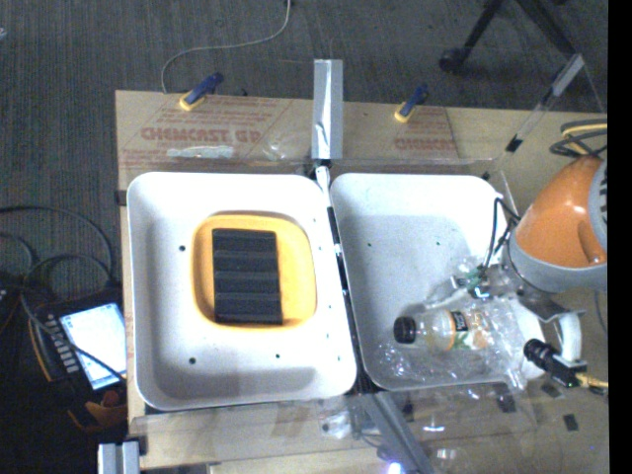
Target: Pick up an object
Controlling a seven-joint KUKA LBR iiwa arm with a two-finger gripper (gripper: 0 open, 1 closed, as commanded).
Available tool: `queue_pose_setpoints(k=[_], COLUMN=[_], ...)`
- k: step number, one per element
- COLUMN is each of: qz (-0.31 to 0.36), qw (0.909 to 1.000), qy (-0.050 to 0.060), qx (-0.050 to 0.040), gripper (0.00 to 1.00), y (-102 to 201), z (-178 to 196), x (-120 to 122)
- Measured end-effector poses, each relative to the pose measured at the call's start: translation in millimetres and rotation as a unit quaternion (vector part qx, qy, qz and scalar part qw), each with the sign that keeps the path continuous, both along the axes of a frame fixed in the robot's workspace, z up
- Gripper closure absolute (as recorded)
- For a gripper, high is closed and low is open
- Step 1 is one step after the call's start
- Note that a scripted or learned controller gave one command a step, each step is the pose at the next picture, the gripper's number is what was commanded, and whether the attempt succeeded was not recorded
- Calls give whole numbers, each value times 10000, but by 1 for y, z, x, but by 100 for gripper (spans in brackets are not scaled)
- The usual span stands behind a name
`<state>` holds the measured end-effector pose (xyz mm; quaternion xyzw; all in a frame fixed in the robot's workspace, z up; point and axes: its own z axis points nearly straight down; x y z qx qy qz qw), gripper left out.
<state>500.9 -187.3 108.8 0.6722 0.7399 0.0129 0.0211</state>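
Down at the right bin's (395,215) lower right corner, the gripper (481,282) is buried under the arm's (565,227) big orange band, and how it stands over its catch I simply cannot tell from up here; whether anything is actually held is just as unclear. Right beneath that wrist sits a crumpled clear plastic bag (489,349), all glare and wrinkles, spread across the bin floor toward the near wall. Lying on its side in that plastic mess is a small clear bottle (444,329) with a dark cap pointing left toward the middle of the bin and a pale label around its body. The bottle touches or overlaps the bag; which one is on top is hard to read through the shine. A black fitting on the arm hangs just outside the bin's right rim.

Moving out, the rest of the right bin is bare white floor. Across the divider, the left bin (158,265) carries a yellow tray-like piece (301,265) with a ribbed black block (247,276) sitting squarely in its centre, well apart from the action. Behind both bins, a cardboard sheet (217,131) lies flat with two blue-and-yellow clamps (200,91) on its far edge, and an upright metal post (327,107) rises between the bins.
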Motion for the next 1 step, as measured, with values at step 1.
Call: queue_pose_setpoints(k=[1], qz=[39], qw=[9997], qy=[242], qx=[36], gripper=[100], y=[58], z=[136], x=[34])
